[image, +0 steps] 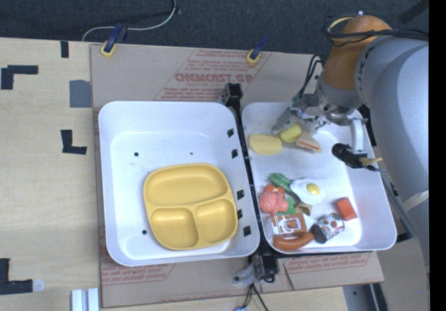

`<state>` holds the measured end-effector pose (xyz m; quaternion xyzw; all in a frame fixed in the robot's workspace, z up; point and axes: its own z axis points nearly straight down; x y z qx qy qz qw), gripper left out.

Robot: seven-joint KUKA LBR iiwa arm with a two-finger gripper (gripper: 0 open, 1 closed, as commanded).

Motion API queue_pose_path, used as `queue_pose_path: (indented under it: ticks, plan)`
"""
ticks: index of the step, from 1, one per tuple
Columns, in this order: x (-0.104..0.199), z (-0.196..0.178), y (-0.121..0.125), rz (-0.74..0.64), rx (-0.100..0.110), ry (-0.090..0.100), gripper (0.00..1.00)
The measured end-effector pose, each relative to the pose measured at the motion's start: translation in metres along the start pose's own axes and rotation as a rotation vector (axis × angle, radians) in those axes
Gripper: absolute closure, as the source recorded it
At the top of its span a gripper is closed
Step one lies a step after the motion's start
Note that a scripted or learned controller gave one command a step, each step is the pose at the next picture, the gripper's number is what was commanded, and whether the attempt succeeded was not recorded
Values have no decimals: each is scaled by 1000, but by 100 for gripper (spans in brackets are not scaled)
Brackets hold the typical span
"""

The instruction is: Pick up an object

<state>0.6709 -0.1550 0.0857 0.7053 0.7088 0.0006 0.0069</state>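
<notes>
Your gripper (301, 120) sits low over the far end of the right bin (369, 233), its metal fingers splayed down around a small yellow wedge (291, 133) that looks like toy cheese. The wedge seems to sit between the fingertips, but the wrist shadows that spot, so you should treat it as a possible grasp: I cannot tell from here how far the jaws have closed or whether they truly bear on it. Just beside the wedge, on the side nearer the divider, lies a pale yellow oval piece (265, 144), perhaps a toy potato, and a tan, bread-like slice (309, 142) touches the wedge's near side, which crowds the approach. The arm comes in from the right, so this far corner is its easiest reach. Nearer you, the other toys cluster together: a fried egg (307, 190), a green-and-red vegetable (274, 196), a sausage (293, 240), an orange block (346, 208). The left bin (118, 128) holds a yellow divided plate (189, 205), well apart from the work.
</notes>
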Motion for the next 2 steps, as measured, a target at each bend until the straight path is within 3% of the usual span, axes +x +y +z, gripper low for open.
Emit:
queue_pose_path:
  ticks: [1, 2]
  plan:
    - [2, -12, 0, 1, 5, 6, 100]
    - [91, -106, -23, -5, 4, 12, 100]
